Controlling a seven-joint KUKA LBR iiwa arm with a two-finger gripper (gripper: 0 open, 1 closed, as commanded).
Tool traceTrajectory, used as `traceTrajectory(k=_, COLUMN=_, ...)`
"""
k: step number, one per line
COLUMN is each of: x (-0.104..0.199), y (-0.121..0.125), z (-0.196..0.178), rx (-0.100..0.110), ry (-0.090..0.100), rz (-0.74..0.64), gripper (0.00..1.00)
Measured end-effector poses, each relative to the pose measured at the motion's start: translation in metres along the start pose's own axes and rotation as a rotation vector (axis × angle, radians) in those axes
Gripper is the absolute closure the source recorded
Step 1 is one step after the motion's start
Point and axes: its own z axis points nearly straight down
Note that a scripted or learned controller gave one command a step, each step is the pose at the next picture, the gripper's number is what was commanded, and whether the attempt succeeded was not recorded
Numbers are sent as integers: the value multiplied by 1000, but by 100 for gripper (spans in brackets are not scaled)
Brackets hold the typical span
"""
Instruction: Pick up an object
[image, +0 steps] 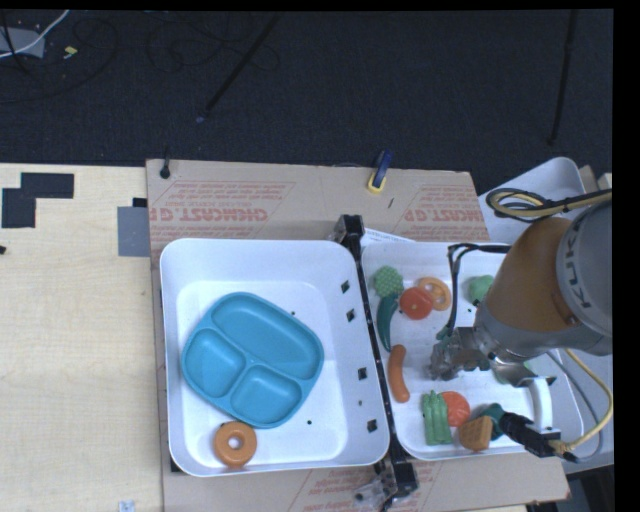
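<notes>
Two bins sit side by side: the left bin (180, 300) carries a blue tray (252, 357) and a donut (235, 443), well apart from the gripper (447, 358), while the right bin (570, 400) holds the crowd of toys the arm (545, 285) has reached into. Whether the gripper is spread or closed cannot be told; nothing is plainly seen in its grip.

No single target is set, so any toy will do. Nearest lie a sausage (398, 373) just left of the gripper and a green block (434, 418) with a red ball (455, 406) just below it. A tomato (415, 303), pretzel (434, 291) and broccoli (388, 281) sit above it.

Crowding is probably the main risk: the gripper could land between pieces and close on air, or nudge two toys together and pinch neither. Round toys may squirt out sideways. The slim sausage could roll toward the bin wall.
</notes>
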Motion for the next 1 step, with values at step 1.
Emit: traceTrajectory(k=1, x=-5, y=-8, z=-47, rx=-5, ry=-2, rz=-2, gripper=100)
